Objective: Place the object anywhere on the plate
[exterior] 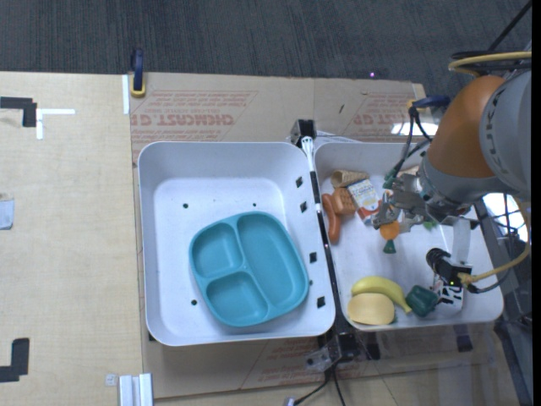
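arm (486,134) comes in from the right, grey w/ orange band, bent down over the right bin (482,307). gripper (396,214) sits low over the middle of that bin, wrist tilted toward the left. can't tell how wide it is, too cluttered & small there. a small orange bit w/ a green end, carrot-like (389,233), is right at the gripper tip; can't tell if it's gripped or just lying under it.

plate (248,267): teal, 3 compartments, lies flat in the left bin (156,227), toward its near side, turned at a slant. nothing on it.

other stuff in right bin: hot dog/sausage thing (333,213) at the left wall, a cone-ish tan item (347,178) at the far side, small printed packet (364,194) just beside it. near edge: yellow banana (380,289) touching a pale yellow round piece (370,309), dark green item (420,299) just right of those.

cardboard (194,112) under the bins.
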Controlling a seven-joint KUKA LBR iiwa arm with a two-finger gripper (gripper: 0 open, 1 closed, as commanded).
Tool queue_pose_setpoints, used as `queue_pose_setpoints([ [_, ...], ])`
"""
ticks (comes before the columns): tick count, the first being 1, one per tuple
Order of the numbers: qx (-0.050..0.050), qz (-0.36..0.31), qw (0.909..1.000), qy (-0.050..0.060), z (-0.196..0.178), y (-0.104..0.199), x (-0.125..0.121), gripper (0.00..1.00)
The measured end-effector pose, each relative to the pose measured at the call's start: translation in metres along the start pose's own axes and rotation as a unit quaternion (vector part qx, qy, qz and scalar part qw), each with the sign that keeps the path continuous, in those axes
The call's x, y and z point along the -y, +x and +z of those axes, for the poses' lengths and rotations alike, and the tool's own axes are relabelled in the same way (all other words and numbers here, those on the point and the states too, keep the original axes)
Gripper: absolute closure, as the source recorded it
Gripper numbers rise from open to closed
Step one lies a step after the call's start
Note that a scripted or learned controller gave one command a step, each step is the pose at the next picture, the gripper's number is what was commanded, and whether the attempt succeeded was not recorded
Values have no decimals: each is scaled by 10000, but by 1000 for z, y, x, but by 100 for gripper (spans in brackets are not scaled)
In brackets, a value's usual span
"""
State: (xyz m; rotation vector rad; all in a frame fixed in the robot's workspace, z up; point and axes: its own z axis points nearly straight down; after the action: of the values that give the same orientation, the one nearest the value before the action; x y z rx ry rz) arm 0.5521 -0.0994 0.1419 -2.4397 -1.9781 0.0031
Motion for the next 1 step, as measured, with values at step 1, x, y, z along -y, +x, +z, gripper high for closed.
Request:
queue_pose_setpoints([
  [1,7,-1301,9915,-12,-88,80,4,100],
])
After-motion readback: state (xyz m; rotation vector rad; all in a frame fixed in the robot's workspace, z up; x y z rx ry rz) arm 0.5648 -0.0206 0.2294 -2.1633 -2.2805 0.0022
